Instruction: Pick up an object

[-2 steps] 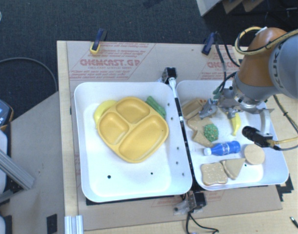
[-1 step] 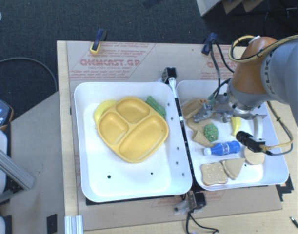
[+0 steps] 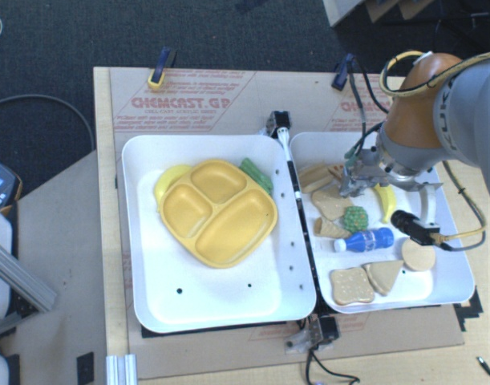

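Now you're at the reach: the gripper (image 3: 353, 184) (finger state, cannot tell) hangs over the right bin (image 3: 461, 283); next, descend onto the toy broccoli (image 3: 355, 217).

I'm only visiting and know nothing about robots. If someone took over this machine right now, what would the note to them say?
Gripper: low in the right bin, over the toast-like pieces at its upper left; whether it grips anything cannot be told.
Right bin: green broccoli-like toy, blue bottle, banana, bread slices, round cracker.
Left bin: yellow divided tray with a green piece beside it.
Done: nothing visibly lifted.
Left: grasp one object and raise it.
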Available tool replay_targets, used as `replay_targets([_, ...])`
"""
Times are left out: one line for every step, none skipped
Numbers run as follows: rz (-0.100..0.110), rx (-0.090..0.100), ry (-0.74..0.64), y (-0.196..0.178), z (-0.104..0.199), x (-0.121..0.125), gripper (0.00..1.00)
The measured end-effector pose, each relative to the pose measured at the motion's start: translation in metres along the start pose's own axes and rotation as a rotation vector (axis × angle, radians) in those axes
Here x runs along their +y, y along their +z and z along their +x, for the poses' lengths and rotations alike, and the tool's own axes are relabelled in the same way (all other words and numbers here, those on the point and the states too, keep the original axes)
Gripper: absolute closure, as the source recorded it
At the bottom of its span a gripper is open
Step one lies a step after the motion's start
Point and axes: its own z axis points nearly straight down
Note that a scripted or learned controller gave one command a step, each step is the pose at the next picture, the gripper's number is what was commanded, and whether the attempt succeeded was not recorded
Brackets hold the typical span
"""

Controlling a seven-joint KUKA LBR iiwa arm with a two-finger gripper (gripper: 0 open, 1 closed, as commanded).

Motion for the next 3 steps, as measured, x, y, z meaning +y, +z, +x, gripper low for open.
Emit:
replay_targets([0.002,-0.004,-0.003,-0.045,0.003,0.006,1.00])
replay_targets([0.002,-0.003,-0.003,-0.100,0.012,0.004,1.00])
replay_targets([0.003,-0.003,-0.003,-0.127,0.012,0.005,1.00])
